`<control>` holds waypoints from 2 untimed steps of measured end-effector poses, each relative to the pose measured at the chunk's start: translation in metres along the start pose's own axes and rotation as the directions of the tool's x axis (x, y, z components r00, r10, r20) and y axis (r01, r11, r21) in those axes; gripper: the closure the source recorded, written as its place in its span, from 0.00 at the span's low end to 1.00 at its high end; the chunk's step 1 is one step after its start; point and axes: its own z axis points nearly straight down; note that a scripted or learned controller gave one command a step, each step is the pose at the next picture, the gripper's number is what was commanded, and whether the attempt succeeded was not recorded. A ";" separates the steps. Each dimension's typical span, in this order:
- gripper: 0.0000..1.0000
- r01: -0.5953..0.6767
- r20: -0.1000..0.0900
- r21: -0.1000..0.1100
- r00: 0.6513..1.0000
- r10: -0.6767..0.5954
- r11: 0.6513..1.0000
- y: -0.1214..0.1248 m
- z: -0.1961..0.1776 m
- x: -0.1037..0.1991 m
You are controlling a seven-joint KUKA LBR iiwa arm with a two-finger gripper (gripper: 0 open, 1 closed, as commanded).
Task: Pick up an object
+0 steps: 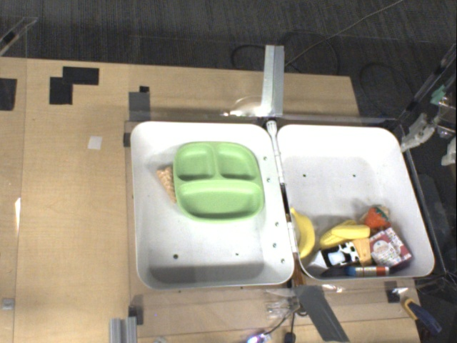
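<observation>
My gripper (428, 123) sits at the far right edge, outside the right bin (335, 156); I cannot tell its state. No pick has begun. The targets crowd that bin's near right corner: banana (305, 233), box (389, 249), marker (357, 270). The left bin (150, 191) holds a green tray (216, 180). Next I need a descent over one object.

A pale wooden bench top (71, 213) fills most of the view, marked near its far left corner with black angular patches (71, 83) and one small grey square (95, 143). Beyond the bench's far edge lies a dark ribbed floor (178, 13), over which a thin cable (357, 21) curves. A grey metal post (274, 81) rises at the bench's far side, and the light is even and soft.
</observation>
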 end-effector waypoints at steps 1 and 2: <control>0.00 -0.165 0.000 0.004 0.986 0.165 0.986 -0.027 0.124 0.030; 0.00 -0.358 0.000 0.004 0.934 0.358 0.934 -0.093 0.188 0.033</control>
